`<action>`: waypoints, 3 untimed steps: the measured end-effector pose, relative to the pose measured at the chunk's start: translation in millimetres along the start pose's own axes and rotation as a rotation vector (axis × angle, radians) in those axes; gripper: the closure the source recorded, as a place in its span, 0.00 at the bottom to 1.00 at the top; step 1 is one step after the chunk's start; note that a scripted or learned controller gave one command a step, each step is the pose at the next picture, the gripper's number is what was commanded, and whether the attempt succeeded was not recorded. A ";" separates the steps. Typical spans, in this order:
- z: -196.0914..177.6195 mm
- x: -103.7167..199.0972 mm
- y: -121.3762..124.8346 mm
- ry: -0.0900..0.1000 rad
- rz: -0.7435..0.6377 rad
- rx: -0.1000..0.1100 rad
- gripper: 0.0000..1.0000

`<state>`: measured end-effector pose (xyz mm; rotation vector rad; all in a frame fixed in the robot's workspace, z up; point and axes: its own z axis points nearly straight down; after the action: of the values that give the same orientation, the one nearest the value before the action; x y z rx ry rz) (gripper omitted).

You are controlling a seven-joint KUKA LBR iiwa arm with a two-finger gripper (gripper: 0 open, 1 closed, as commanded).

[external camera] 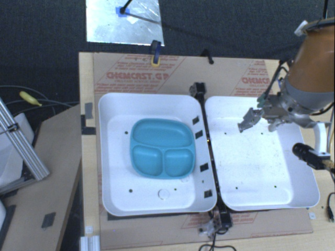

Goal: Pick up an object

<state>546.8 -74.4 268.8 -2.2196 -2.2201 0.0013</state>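
We are hovering our tool (250, 120), grip state unclear, over the right bin (261, 192); next, reaching the blue tray (162, 148).

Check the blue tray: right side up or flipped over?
Right side up. The tray lies flat in the left bin, its three hollow compartments facing up.

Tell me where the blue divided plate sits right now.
In the camera view, the blue divided plate lies flat in the middle of the left bin, across the central divider from the gripper, which hovers over the right bin.
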 end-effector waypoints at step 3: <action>32.6 58.9 -58.4 0.000 -0.004 -0.007 1.00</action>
<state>488.3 -15.4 236.4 -2.2185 -2.2285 -0.0062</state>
